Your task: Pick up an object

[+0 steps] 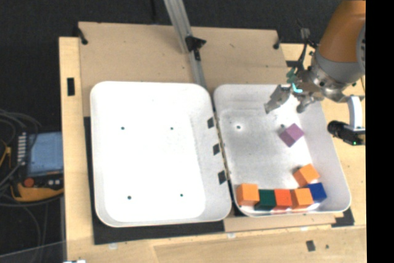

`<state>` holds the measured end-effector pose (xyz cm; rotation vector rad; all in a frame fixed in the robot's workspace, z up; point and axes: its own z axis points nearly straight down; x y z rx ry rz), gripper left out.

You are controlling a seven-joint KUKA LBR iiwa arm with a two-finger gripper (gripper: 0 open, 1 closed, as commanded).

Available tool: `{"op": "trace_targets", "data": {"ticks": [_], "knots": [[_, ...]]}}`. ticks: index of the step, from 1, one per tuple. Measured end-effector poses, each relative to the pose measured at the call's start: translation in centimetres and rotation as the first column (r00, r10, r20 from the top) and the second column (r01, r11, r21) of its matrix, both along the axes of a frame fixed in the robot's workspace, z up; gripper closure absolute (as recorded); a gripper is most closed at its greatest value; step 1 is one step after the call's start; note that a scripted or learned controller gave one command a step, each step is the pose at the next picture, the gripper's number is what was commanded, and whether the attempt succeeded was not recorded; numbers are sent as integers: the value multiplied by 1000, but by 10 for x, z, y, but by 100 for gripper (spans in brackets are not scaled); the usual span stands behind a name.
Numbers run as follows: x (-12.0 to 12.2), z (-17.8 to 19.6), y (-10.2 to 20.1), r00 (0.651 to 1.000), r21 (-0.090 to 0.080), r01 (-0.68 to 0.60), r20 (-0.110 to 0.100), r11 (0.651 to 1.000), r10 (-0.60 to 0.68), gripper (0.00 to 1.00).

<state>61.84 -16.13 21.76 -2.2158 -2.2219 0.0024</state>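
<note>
smooth white right bin (246, 101) — hand (287, 102) spread apart above purple cube (292, 133), apart.

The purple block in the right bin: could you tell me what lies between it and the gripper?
Nothing: in the camera view, bare white bin floor separates the gripper, with its fingers spread, from the purple block just below it.

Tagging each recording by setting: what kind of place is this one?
Most likely a robotics lab bench set up for grasping trials. Two shallow white plastic bins sit side by side on a plywood board, small coloured blocks lie in the right bin, and a grey-and-orange robot arm reaches in above them.
</note>
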Motion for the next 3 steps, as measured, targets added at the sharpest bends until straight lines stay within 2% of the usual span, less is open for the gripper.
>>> {"op": "trace_targets", "data": {"ticks": [1,2,3], "knots": [[1,3,0,1000,-2,-1,4,1000,1,0],[-5,-44,5,1000,-3,2,-1,1000,-2,0],[-1,-93,-5,1000,-4,5,1,1000,-5,0]]}}
